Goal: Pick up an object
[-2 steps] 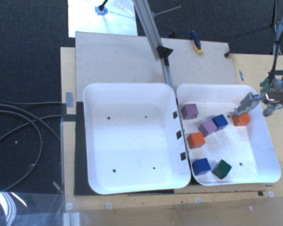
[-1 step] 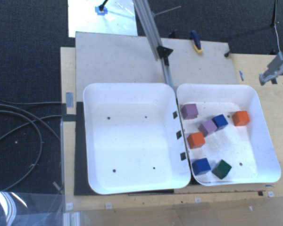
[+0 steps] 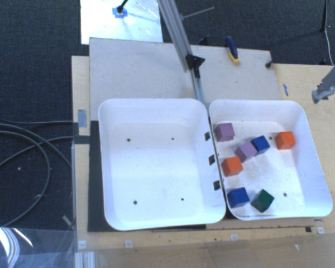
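From my feed I see dark blue-grey carpet floor around a pale wooden tabletop. Black cables loop across the carpet on the left. A bright shiny sheet lies at the top, catching strong light.

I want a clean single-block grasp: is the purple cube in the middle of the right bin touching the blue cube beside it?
Touching. The camera view shows the central purple cube and the upper blue cube pressed corner to side, with no white bin floor between them.
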Tool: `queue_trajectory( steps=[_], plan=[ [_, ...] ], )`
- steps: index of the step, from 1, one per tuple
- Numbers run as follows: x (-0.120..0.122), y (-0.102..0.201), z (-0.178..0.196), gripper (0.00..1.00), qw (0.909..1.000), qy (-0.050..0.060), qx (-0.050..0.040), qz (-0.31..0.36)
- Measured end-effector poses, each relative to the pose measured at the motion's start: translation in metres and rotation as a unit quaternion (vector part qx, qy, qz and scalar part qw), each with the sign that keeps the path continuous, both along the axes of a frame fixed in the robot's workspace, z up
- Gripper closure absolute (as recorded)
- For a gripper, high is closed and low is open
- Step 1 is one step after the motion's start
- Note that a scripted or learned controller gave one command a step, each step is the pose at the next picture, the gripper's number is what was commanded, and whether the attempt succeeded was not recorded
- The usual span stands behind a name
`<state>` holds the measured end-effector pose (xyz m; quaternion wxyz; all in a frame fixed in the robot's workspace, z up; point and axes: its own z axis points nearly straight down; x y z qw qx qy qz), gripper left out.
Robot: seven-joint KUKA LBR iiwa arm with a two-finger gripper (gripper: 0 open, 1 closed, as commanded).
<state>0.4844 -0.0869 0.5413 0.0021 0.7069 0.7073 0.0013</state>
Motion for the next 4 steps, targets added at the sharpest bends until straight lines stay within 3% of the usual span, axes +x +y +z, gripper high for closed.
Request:
queue_trajectory(
  steps=[1,3,4],
  plan=[
    [0.000,0.003,-0.059,0.00,1.0000,0.003,0.0007,0.001],
    [0.000,-0.077,-0.075,0.00,1.0000,0.001,-0.0005,-0.002],
    [0.000,-0.087,-0.085,0.00,1.0000,0.001,-0.0001,0.000]
  ],
)
